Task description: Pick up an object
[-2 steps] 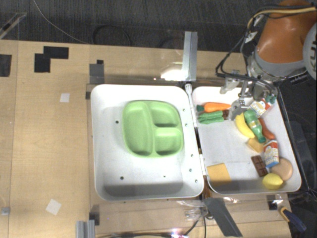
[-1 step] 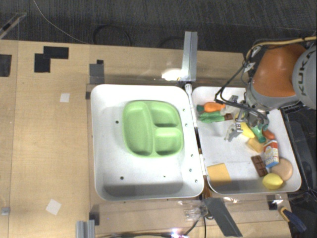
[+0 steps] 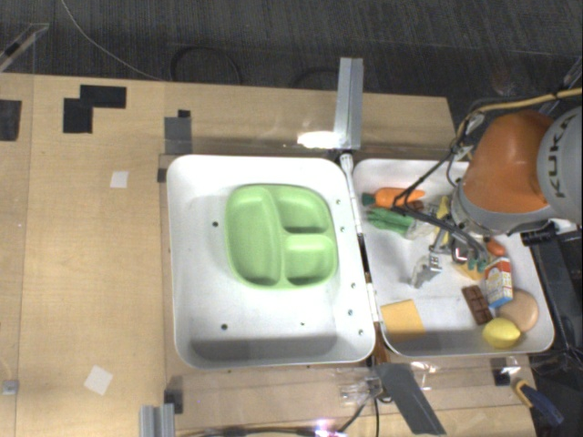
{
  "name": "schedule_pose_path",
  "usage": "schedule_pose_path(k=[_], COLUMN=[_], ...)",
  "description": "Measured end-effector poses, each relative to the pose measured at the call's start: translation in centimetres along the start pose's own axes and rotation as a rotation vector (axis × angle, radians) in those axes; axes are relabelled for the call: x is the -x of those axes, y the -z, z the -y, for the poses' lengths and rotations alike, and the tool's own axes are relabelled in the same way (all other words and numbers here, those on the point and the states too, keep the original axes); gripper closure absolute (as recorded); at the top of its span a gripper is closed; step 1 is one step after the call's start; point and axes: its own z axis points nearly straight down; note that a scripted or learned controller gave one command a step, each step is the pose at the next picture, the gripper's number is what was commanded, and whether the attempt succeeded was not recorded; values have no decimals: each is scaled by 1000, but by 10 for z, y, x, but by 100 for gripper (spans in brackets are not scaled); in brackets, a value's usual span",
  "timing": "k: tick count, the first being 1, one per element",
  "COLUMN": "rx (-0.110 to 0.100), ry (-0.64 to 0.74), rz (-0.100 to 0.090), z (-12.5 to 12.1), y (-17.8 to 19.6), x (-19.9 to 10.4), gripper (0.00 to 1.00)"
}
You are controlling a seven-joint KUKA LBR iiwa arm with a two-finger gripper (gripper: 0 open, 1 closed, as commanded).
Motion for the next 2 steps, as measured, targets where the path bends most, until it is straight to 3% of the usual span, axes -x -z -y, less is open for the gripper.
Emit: schedule_pose_path(k=[1,2], rx=[0,-1], ry=[443,447], rz=[4,21], z=[-11,-13], y=[1,16], x=[-28,-23], gripper=[0,100])
